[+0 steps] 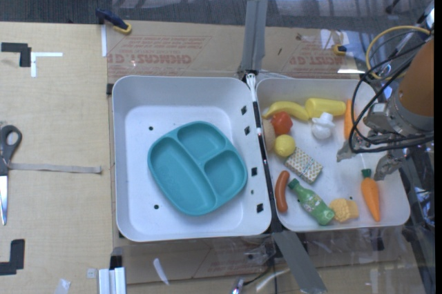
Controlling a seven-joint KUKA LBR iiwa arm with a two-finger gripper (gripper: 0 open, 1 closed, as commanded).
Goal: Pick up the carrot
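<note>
The carrot [371, 198], orange with a green top, lies pointing toward the near rim at the right end of the right bin [397, 220]. My gripper [362, 163] hangs just above and beyond the carrot's green end. Its two grey fingers are spread open, one finger [343, 153] to the left and the other by the carrot top. Nothing is held between them. The arm's orange band [420, 85] sits over the bin's right rim.
The right bin also holds a banana [286, 110], yellow cylinder [326, 106], tomato [281, 123], lemon [284, 145], white garlic [322, 127], wafer block [304, 165], sausage [282, 190], green bottle [311, 201] and corn [345, 210]. A teal divided plate [198, 167] lies in the left bin.
</note>
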